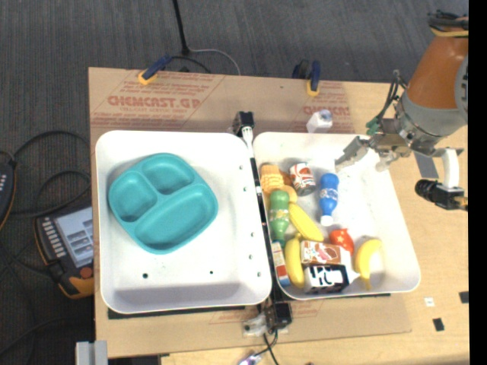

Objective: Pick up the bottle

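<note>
Near rim of the right bin (396,284): black-and-white carton (329,274), two bananas (368,258), something red (342,239) between them. Clutter thick along the bin's left wall: more yellow and green produce (280,204), a small can (303,177) further back.

Mid-bin: the bottle (328,194), blue with a white band, lying on its side, its long axis running roughly near-to-far. Bare white floor to its right, a banana's tip close on its left.

Beyond it, over the far right corner: my claw (364,152), fingers spread, nothing between them, hanging apart from the bottle.

Left bin (106,204) holds a teal divided plate (162,201); not my concern.

Judgement: approach from the open right side. Turn the wrist so the fingers straddle the bottle's narrow width, centre on the white band, descend straight, close late. Risk: nudging the banana or rolling the bottle.
</note>
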Tool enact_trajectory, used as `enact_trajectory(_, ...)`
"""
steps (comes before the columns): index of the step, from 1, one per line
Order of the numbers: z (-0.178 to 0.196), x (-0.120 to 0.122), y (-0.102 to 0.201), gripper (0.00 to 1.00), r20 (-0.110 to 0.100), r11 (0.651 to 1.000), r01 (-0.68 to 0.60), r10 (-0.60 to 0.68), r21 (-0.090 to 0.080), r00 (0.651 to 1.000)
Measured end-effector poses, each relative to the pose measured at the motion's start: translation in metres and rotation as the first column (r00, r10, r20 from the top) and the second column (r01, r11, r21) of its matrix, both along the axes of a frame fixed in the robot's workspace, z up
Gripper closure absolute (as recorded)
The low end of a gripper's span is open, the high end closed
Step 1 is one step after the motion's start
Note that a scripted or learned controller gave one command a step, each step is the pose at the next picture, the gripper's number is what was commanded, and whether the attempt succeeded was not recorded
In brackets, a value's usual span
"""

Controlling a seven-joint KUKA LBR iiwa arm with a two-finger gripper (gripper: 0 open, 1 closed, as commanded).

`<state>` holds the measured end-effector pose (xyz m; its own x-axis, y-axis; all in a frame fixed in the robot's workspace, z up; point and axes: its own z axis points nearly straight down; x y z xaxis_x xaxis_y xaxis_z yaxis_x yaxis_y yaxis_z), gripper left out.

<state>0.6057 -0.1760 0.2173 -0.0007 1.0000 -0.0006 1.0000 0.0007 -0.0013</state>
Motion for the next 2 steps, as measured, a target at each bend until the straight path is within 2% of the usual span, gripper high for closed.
enact_trajectory(1,-0.123,0.0166,0.0206,0.0,0.001,0.986,0.164,-0.164,-0.001,0.986)
enact_trajectory(2,-0.1138,0.0162,0.0207,1.0,-0.001,0.987,0.164,-0.164,-0.002,0.987)
